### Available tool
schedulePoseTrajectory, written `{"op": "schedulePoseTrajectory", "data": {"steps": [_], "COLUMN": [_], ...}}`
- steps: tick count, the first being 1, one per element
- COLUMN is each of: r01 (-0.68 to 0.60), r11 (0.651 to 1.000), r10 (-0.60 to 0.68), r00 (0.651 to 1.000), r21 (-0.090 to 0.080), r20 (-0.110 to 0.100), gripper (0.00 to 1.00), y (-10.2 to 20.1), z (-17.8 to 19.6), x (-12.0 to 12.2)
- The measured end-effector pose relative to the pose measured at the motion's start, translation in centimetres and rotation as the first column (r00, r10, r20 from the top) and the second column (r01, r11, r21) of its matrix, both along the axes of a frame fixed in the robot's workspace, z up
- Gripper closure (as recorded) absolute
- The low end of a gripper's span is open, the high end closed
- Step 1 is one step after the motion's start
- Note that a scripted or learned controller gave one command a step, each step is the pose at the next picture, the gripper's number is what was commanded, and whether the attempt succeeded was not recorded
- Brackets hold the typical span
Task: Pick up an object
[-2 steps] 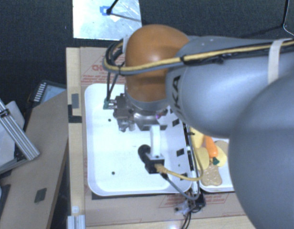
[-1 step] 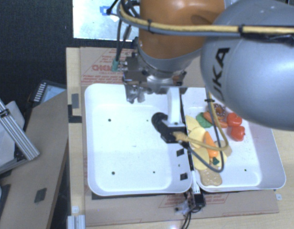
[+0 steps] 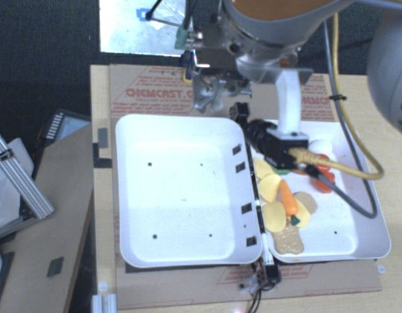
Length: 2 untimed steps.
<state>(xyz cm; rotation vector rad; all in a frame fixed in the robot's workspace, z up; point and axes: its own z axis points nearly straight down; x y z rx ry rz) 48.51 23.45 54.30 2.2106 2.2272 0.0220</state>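
In the camera view the arm (image 3: 273, 25) enters from 1 o'clock, and its pincer (image 3: 209, 100) hangs over the brown sheet (image 3: 149, 106), just beyond the 12 o'clock rim of the left bin (image 3: 132, 194). Bright metal there is blurred, so I cannot tell whether the pincer is spread or pressed together, and nothing can be made out in its grasp.

The things to pick lie in the right bin (image 3: 361, 237), toward 5 o'clock from the pincer and well apart from it. They are bunched against that bin's 9 o'clock wall, close to the seam between the two bins. An orange carrot (image 3: 289, 201) lies slantwise on top. A pale yellow piece (image 3: 269, 186) sits at its 10 o'clock and a second yellow piece (image 3: 275, 218) at its 7 o'clock, both touching it. A tan piece (image 3: 289, 243) lies at the 6 o'clock end of the heap, near the rim. A red thing (image 3: 324, 176) lies at 2 o'clock from the carrot, with a white thing (image 3: 320, 147) just beyond it.

The brown sheet under both bins carries red print. "CHEMCAST" (image 3: 163, 95) reads clearly at 9 o'clock from the pincer. The smaller line above it is too blurred to read.
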Motion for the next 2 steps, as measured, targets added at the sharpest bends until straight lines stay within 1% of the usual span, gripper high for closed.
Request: {"op": "schedulePoseTrajectory", "data": {"steps": [1,2], "r01": [0.008,0.002], "r11": [1.000,1.000], "r10": [-0.008,-0.002], "r00": [1.000,1.000], "r21": [-0.007,-0.007], "r20": [-0.007,-0.013], "gripper": [1.00,1.00], "y": [-2.0,0.0], "z": [-0.8,-0.8], "x": [6.3,-0.1]}}
